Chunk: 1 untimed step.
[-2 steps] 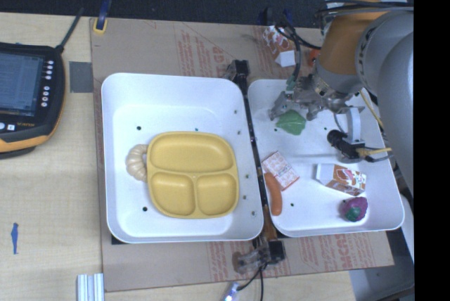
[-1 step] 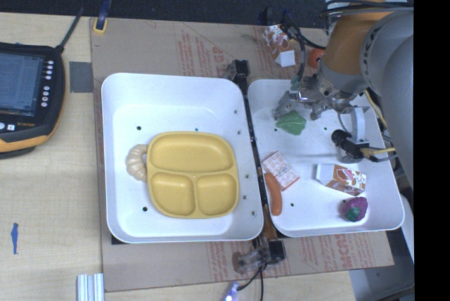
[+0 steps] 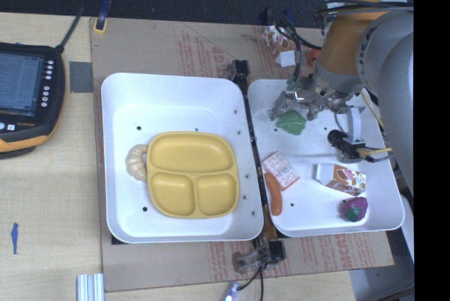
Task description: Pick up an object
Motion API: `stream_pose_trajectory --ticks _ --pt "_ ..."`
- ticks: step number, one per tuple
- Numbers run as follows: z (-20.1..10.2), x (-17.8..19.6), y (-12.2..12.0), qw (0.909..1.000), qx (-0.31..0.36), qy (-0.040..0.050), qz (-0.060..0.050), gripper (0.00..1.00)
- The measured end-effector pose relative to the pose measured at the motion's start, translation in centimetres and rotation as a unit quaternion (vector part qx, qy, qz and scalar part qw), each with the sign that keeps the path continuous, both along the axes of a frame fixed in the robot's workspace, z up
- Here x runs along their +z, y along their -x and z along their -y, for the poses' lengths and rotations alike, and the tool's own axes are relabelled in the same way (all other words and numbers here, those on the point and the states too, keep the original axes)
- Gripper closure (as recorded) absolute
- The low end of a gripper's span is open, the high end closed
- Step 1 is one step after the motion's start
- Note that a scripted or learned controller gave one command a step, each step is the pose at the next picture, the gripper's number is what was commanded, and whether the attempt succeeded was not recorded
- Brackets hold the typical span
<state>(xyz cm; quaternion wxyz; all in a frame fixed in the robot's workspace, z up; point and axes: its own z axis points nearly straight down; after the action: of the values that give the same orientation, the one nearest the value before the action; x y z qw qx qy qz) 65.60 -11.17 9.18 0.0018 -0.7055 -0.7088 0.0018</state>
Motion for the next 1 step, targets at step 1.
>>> stream_pose_trajectory --ticks 1 --pt "1.93 0.03 -0.03 1.0000 -0.001 0.0004 0.002 0.00"
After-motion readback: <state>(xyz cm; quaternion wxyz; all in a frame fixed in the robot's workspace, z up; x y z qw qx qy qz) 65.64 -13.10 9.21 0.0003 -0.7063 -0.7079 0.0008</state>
